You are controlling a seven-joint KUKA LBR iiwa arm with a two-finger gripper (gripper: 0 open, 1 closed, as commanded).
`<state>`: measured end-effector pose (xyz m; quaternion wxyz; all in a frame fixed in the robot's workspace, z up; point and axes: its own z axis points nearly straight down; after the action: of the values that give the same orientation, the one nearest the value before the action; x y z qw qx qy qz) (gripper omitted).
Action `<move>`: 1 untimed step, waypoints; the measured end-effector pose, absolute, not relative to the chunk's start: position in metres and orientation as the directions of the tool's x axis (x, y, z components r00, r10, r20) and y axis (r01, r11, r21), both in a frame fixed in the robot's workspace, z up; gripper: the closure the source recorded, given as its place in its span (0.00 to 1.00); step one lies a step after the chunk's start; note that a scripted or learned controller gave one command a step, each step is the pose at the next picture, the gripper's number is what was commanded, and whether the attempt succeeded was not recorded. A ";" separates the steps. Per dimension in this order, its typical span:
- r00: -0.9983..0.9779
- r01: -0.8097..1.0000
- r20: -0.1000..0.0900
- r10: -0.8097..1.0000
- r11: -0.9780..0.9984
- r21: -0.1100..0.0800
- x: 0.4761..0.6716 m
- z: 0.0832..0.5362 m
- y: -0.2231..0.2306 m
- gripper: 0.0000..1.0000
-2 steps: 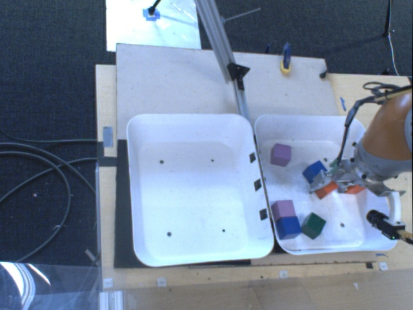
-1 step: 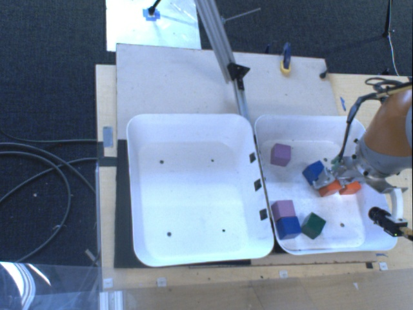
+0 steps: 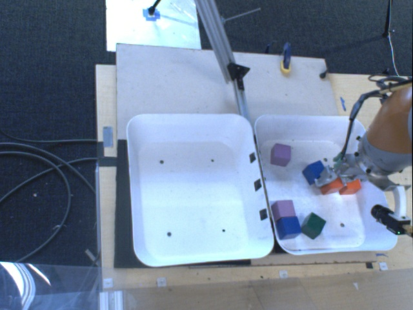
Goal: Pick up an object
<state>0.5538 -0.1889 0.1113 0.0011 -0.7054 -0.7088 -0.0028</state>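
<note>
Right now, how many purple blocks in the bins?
2, both in the right bin: one purple block near its far left, another at the near left, touching a blue block.

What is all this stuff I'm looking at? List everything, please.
White bins: 2, side by side; left bin, right bin.
Purple blocks: 2, right bin; far one, near one by the dividing wall.
Blue blocks: 2, right bin; one touching the near purple one, one by the gripper.
Green block: 1, right bin, near side.
Orange blocks: apparently 2, at the gripper's tip.
Yellow clamp: 1, board's far edge.
Cables: black, floor, left.
Gripper: 1, grey, over the right bin.
</note>
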 end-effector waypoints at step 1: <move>-0.006 1.000 0.006 1.000 0.006 0.005 0.555 0.122 -0.189 1.00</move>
<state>0.5546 -0.1891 0.1218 0.0004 -0.7048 -0.7094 -0.0036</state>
